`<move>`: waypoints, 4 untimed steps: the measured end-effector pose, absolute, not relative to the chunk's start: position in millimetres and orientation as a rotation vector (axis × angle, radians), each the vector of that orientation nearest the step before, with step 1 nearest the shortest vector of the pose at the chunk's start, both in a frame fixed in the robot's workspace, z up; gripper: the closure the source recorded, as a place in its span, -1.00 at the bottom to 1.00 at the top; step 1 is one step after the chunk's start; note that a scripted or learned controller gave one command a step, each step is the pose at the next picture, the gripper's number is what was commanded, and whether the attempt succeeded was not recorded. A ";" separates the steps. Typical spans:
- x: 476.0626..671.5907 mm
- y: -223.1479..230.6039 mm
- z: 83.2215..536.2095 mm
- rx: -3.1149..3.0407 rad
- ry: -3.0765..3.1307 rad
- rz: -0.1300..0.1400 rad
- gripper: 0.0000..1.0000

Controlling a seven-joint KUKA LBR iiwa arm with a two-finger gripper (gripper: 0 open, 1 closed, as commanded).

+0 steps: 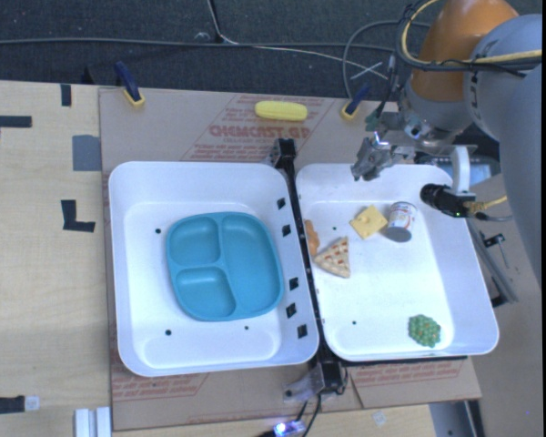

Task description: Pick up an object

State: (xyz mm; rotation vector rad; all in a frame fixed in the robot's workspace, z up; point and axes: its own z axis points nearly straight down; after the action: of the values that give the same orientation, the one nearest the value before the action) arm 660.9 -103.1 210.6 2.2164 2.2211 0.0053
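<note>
My gripper point(371, 164) hangs over the far edge of the right bin point(455, 271), above its back left part, with nothing seen between its fingers. Below it in that bin lie a yellow cheese wedge point(369, 221), a small can point(400, 217) on its side, a pizza slice point(334, 257) and an orange piece point(311, 237) by the left wall. A green broccoli-like clump point(425, 330) sits near the bin's front right corner. The gripper is apart from all of them.
The left bin point(132, 244) holds a blue divided plate point(224, 265). A yellow banana-shaped item point(280, 110) lies on the cardboard behind the bins. Clamps point(127, 85) pin the cardboard at the back. Cables loop around the arm at upper right.
</note>
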 end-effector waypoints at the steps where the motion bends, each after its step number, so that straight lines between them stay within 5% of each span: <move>1: 660.9 -102.2 217.1 2.220 2.224 0.000 1.00; 4: 596.0 39.8 214.4 2.218 2.229 -0.004 1.00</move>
State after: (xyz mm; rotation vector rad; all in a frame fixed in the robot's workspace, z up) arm 596.0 39.8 214.4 2.2179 2.2290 -0.0043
